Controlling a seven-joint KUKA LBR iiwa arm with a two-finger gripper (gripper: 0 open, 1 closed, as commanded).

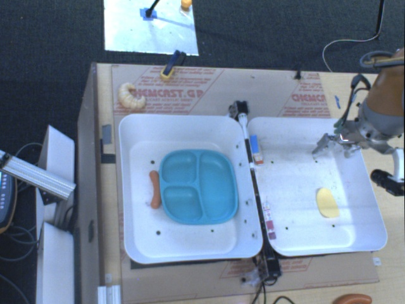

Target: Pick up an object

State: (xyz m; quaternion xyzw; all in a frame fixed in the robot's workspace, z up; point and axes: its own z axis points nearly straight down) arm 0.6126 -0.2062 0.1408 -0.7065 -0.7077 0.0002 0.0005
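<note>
Hovering over the right bin [364, 230], my gripper [333, 141] had its fingers spread apart and held nothing, presumably readied for the yellow object [327, 202], which lay near that bin's front.

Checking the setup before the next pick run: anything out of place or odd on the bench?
One thing: a pale ridged toy lies on the cardboard beyond the left bin, outside both bins. Inside, nothing looks spilled or tipped: the blue plate sits flat with the sausage beside it, and the yellow piece lies in the right bin.
</note>
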